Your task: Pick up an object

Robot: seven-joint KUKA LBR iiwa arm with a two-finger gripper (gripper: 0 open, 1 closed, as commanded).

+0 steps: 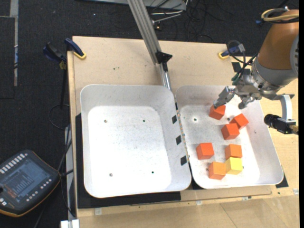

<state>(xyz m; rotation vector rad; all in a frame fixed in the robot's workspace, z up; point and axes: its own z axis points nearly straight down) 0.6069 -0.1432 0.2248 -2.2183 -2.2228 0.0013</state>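
Red cube (217, 112) sits in the right bin (266, 146), upper part, turned corner-on to the bin walls; no long axis. My gripper (233, 99) hangs just above and right of it, fingers spread, one finger (223, 98) reaching down to the cube's top edge, nothing between them. Open floor lies left of the cube toward the bin's inner wall. Count: six orange-red cubes, one yellow cube (234, 165). Left bin (90, 127) alongside; handheld controller (23, 182) off the bench's left.
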